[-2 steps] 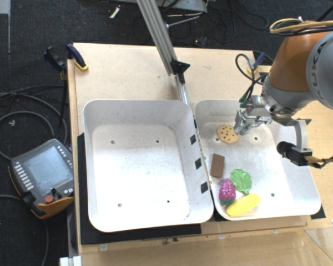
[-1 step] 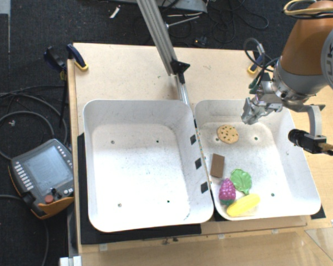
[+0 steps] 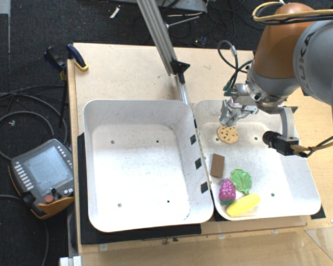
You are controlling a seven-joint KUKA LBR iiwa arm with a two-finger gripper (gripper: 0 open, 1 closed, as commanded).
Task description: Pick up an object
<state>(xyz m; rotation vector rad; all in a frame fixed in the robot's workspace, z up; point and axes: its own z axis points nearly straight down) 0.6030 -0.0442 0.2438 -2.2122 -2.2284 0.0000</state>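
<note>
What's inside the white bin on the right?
The right bin holds a cookie just below the gripper, a brown block, a purple berry, a green leaf and a yellow piece.

Arm [image 3: 299, 43] reaches in from right, claw [image 3: 229, 117] pointing down.

Open floor across the left bin [image 3: 136, 159]; right bin's [image 3: 288, 170] near-left corner crowded with toys [image 3: 236, 190].
</note>
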